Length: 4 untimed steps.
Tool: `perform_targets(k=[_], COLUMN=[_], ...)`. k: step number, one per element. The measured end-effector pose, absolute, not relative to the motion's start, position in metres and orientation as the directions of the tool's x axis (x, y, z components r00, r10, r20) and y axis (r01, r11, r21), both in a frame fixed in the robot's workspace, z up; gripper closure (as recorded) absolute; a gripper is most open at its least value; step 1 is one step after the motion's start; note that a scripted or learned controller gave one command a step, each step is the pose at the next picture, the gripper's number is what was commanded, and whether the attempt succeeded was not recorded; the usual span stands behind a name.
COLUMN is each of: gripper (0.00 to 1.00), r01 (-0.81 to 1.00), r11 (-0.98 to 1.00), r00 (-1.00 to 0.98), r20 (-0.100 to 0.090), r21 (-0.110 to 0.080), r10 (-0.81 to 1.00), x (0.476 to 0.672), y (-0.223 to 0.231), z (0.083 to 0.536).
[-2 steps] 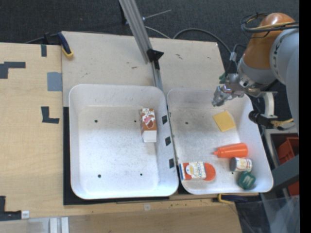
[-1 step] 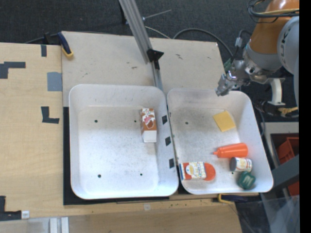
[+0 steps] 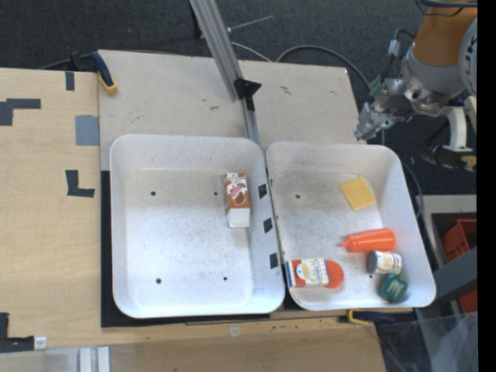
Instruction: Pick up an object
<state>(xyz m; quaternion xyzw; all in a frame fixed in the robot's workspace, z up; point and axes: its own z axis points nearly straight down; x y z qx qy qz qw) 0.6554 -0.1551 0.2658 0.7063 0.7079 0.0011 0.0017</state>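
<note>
Carton (image 3: 237,199) in left bin (image 3: 128,231); bottle (image 3: 369,241) in right bin (image 3: 310,157).

A dark grey carpeted floor (image 3: 325,10) runs across the top, with thin cables (image 3: 310,53) trailing over it. A pale plywood board (image 3: 178,91) lies under the bins, beside a light wooden bench top (image 3: 46,208) on the left that carries grey and dark tape patches (image 3: 87,129). A blue and yellow clamp (image 3: 103,72) grips the board's far left corner. A slanted aluminium profile bar (image 3: 215,33) rises from between the bins toward the top. An orange crate (image 3: 465,242) sits low at the right. The light is even and soft.
</note>
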Motion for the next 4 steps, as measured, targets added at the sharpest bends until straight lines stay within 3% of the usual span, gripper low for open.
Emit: perform_targets(k=[2, 4], gripper=[1.00, 1.00], r01=[1.000, 1.000], r11=[0.007, 0.007], r00=[-0.007, -0.007], r20=[0.001, 0.001], r21=[0.000, -0.002], r10=[1.000, 1.000], x=[0.676, 0.667], y=[-0.046, 0.056], z=[0.261, 0.259])
